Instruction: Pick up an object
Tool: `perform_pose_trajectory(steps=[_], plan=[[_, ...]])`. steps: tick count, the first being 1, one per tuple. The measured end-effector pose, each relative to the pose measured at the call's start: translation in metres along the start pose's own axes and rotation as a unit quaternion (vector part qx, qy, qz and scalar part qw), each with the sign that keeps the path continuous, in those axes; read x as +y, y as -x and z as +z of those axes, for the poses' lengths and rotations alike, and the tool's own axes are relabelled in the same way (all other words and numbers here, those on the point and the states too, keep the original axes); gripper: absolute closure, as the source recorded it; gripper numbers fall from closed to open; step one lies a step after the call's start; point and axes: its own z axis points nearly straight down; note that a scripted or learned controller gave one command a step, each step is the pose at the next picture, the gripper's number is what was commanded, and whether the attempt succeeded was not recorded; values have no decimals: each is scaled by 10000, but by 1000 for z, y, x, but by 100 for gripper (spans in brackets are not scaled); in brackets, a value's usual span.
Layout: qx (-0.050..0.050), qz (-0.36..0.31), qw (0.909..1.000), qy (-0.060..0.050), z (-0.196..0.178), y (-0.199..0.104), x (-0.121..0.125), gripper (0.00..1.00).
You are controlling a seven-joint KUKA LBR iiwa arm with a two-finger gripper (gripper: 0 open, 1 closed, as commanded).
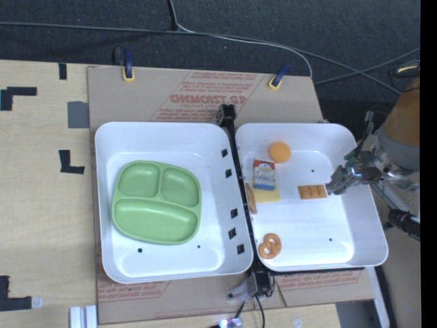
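Observation:
The right bin [362,248] holds several small items. An orange ball [279,152] lies near its back. A small printed carton [264,173] rests against a yellow block [268,196]. A tan cracker [312,193] sits in the middle, and a brown pretzel [270,245] lies near the front left corner. A thin brown piece [250,199] leans by the left wall. My gripper [338,183] hangs low over the right side of this bin, just right of the cracker and close to it. Nothing shows held in it.
The left bin [164,130] carries a green divided plate [157,202]. A black clip strip [235,183] joins the two bins. Cardboard [205,94] lies under them, pinned by yellow clamps at the back. The grey and orange arm [403,135] stands over the right bin's right rim.

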Motion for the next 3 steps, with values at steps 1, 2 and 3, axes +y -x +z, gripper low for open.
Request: perform_pose_trajectory(steps=[1,2,3], plan=[[-1,-2,10000,-1,-53,0,1,100],[11,-16,10000,-31,-41,-47,1,100],[14,-23,10000,-36,-25,-102,10,100]])
